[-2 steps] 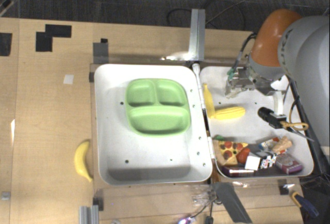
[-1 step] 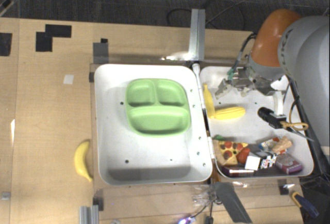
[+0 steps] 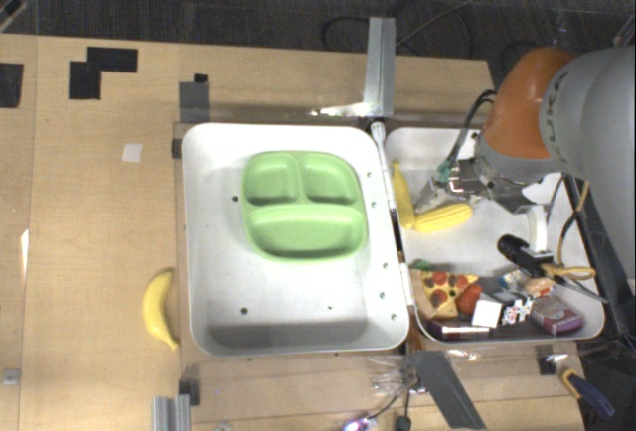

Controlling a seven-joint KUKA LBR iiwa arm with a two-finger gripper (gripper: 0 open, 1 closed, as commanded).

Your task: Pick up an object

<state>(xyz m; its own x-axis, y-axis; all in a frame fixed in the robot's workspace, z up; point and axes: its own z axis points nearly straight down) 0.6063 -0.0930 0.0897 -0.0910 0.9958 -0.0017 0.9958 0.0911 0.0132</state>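
My gripper (image 3: 452, 185) hangs in the right bin (image 3: 422, 146), in its upper left part. A yellow corn cob (image 3: 442, 216) lies just below and in front of it, close to the gripper's tip. Whether they touch cannot be told. A long yellow piece (image 3: 400, 196) lies along the bin's left wall, next to the corn. The grey arm with its orange band (image 3: 522, 116) comes in from the right and hides the bin's upper right part.
A pizza slice (image 3: 440, 290), a red piece (image 3: 467, 296), a white block (image 3: 485, 313) and a purple item (image 3: 558, 322) crowd the right bin's front edge. The left bin (image 3: 209, 220) holds a green divided plate (image 3: 301, 204). A banana (image 3: 159, 308) lies on the bench, left of the bins.
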